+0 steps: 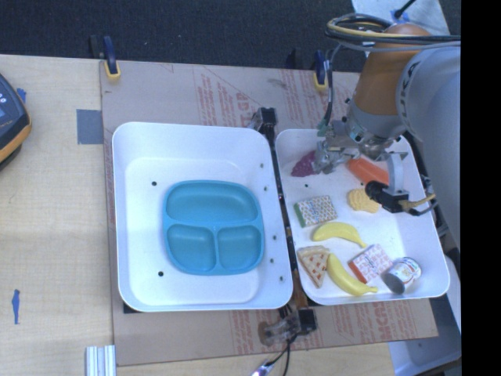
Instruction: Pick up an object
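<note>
The grey arm's two-finger gripper (329, 160) sits low in the far corner of the right shallow white bin (435, 233), just beside a small purple toy piece (304, 165), the likeliest target. Whether it grips anything cannot be told; the wrist covers that area.

Risks, as judged:
- The purple piece lies near the bin wall; a closing grasp may push it against the wall instead of seating it.
- An orange carrot-like toy (368, 170) lies partly under the wrist and could be knocked or taken by mistake.

Hard to make out: contact between gripper and purple piece, and the purple piece's exact shape. The left white bin (129, 210) bears a blue divided plastic tray (212, 226), well apart.
</note>
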You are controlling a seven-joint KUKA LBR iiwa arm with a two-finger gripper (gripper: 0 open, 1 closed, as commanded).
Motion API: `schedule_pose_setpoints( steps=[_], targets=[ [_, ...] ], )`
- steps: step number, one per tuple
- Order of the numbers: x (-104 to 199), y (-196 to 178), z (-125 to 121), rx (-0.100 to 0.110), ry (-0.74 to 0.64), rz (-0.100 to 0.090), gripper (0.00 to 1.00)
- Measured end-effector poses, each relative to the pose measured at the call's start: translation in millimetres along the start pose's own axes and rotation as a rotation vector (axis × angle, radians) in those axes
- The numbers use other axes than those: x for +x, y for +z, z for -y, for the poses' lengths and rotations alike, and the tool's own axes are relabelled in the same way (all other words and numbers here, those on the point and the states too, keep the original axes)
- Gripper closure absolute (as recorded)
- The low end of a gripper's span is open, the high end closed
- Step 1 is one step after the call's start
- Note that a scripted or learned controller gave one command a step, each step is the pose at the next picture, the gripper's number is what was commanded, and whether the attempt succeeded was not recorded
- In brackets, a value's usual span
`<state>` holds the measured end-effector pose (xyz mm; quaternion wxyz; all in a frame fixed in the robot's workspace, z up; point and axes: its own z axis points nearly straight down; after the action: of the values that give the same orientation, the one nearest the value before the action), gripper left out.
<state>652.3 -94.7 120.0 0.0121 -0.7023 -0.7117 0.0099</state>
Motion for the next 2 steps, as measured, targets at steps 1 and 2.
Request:
schedule_pose_setpoints(
  steps=[1,2],
  targets=[
    [0.0,0.1,0.1,0.000,0.000,0.000,0.00],
    [-0.8,-10.4,0.1,0.000,-0.001,0.001,1.00]
  ],
)
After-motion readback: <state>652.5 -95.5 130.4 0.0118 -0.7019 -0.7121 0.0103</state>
